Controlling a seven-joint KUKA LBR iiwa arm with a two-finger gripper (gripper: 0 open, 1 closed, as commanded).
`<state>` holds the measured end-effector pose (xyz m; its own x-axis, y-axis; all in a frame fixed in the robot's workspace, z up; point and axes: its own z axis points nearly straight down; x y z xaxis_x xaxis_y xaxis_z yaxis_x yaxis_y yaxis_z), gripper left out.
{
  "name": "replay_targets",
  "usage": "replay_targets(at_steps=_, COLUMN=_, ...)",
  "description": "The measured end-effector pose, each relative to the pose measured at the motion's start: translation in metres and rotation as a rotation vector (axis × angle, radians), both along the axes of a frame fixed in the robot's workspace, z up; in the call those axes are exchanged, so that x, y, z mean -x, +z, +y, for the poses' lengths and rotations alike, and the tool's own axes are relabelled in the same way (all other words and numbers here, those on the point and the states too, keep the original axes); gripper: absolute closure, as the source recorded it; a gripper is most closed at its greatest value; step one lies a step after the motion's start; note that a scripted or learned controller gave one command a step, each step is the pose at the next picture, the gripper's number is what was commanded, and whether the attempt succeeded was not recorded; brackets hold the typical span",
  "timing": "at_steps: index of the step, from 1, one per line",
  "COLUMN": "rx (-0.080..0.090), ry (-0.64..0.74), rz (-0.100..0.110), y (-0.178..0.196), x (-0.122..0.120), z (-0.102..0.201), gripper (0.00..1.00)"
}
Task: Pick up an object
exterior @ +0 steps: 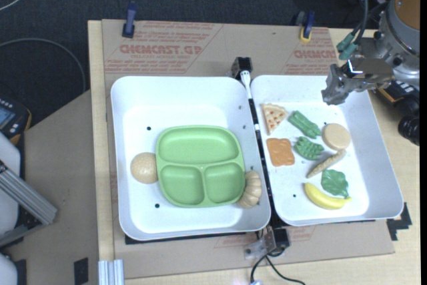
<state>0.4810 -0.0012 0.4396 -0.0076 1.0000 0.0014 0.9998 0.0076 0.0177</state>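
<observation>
pale green three-compartment plastic tray point(199, 165) | yellow toy banana point(325, 197) | orange square toy slab point(280, 151) | two shallow white bins point(127, 110) | tan round toy bun point(143, 167)

Grey arm point(393, 50), orange band, black cables.

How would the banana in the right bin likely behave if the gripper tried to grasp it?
The banana looks like smooth toy plastic, so probably light, stiff and slippery. Its curved shape may pivot or skid when pinched. It touches the green leafy piece, which could get nudged.

Right bin point(380, 143) centre crowded; left bin point(127, 110) rear clear; green tray point(200, 165) fills front.
</observation>
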Motion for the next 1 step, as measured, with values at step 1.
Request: replay_targets(at_steps=1, rx=0.002, ry=-0.011, rz=0.03, y=-0.1513, x=-0.0291, z=-0.0333, gripper=1.0)
